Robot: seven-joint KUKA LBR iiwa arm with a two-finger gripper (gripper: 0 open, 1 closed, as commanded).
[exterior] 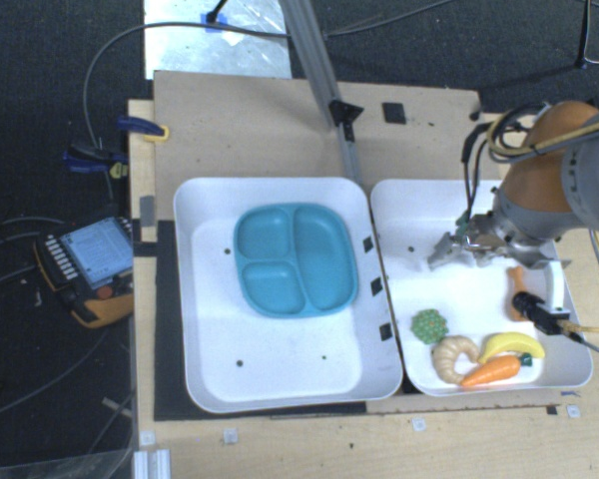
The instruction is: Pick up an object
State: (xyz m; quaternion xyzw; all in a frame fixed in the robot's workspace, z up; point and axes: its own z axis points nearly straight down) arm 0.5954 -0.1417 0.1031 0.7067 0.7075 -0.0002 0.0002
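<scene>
Hovering empty over the right bin (399, 208), claw (457, 247) spread; risks closing on bare floor, well short of broccoli (429, 324) and carrot (491, 370)

Tan desk (280, 128) stands on dark carpet floor (40, 28). Shiny metal sheet (215, 23) lies behind the desk, a grey pole (314, 53) slanting across it. Cables (100, 58) trail over the carpet at left, near a blue-screened handheld controller (88, 265). Clamps (120, 143) grip the desk's left edge.
</scene>
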